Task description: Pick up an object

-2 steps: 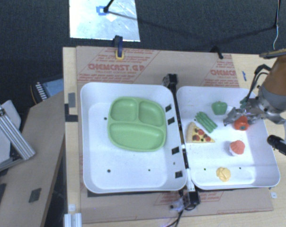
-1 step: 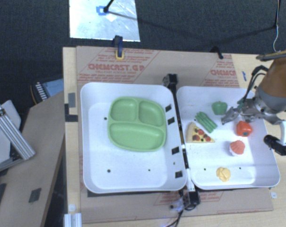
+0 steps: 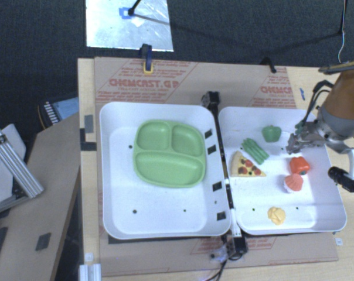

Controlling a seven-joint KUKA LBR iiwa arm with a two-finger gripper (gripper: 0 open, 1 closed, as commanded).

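Reading "CHEMCAST GP": bench sheet [image 3: 143, 82]

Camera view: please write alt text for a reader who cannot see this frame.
A grey and orange arm reaches in from the right, its gripper low over the right bin, which holds toy foods: a pizza slice, green pepper, red pepper and others. The left bin holds a green divided plate.
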